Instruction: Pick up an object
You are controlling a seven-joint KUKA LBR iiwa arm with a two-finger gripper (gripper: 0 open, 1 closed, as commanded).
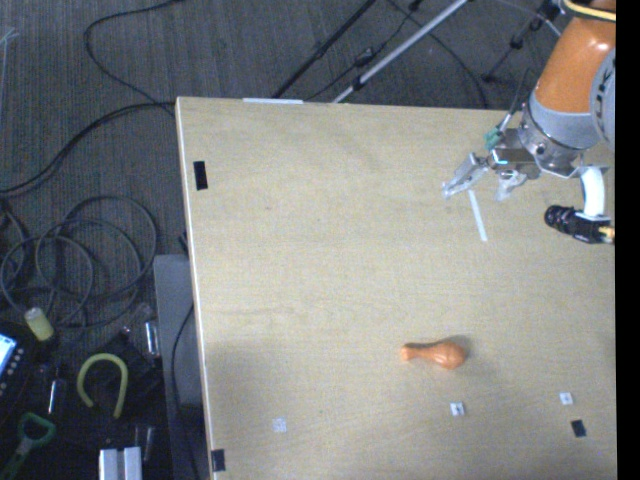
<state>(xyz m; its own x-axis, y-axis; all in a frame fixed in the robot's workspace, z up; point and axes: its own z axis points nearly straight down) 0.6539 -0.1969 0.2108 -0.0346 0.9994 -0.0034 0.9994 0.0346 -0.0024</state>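
Gripper (482,176) hung with fingers spread wide, gripping nothing; I noted a white stick (478,216) beside it, orange object (436,353) well apart, arm cut off.

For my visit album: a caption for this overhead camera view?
Robot arm hovering above a wooden bench, an orange pear-shaped toy lying nearby.

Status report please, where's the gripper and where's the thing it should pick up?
Gripper open, above the bench's far right part, holding nothing. Orange pear-shaped object lies well apart, toward the near edge. Nothing between them.
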